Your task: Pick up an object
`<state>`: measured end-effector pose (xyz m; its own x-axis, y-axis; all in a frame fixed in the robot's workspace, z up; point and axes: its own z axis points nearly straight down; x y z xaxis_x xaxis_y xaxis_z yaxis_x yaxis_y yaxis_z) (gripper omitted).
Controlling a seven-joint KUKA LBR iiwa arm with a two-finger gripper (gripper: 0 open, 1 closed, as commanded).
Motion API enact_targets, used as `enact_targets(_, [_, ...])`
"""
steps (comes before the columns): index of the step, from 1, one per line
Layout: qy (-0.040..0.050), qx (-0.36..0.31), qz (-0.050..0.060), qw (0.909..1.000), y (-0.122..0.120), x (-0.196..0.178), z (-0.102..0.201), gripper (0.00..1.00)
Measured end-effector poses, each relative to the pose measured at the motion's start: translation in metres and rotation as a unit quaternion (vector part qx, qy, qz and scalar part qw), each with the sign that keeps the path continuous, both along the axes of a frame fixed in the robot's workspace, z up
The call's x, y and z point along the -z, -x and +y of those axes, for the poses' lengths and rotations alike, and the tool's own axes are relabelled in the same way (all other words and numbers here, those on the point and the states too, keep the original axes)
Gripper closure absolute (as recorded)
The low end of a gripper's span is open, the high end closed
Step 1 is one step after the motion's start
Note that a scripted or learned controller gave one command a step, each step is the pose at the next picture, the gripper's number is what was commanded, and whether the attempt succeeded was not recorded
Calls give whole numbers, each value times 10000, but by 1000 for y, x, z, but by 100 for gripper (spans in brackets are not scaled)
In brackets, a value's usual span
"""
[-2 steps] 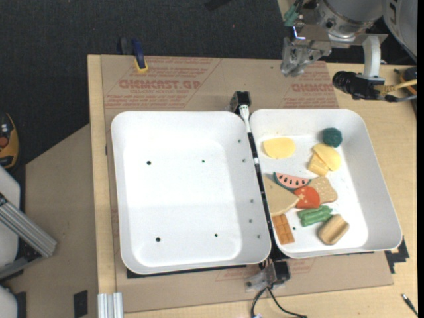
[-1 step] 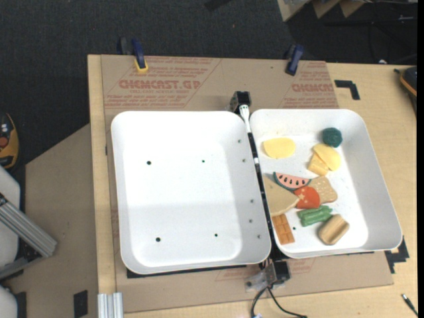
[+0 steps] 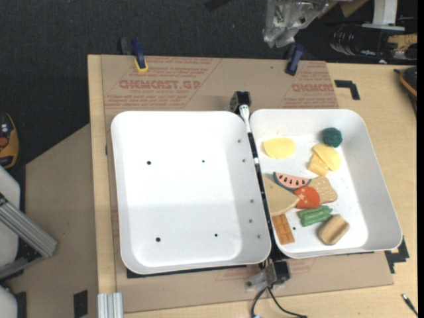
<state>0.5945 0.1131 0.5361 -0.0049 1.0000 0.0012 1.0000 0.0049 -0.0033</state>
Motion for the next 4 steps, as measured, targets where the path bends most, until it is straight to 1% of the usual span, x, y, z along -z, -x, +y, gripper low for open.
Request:
enact_targets(1, [6, -7, 21, 10000, 72, 41, 51, 100])
enact_targets(2, [-15, -12, -48, 10000, 84, -2, 102, 100])
enact_targets(3, [8, 29, -1, 10000, 115, 0, 75, 100])
enact_targets(4, [35, 28, 51, 10000, 102, 139, 88, 100])
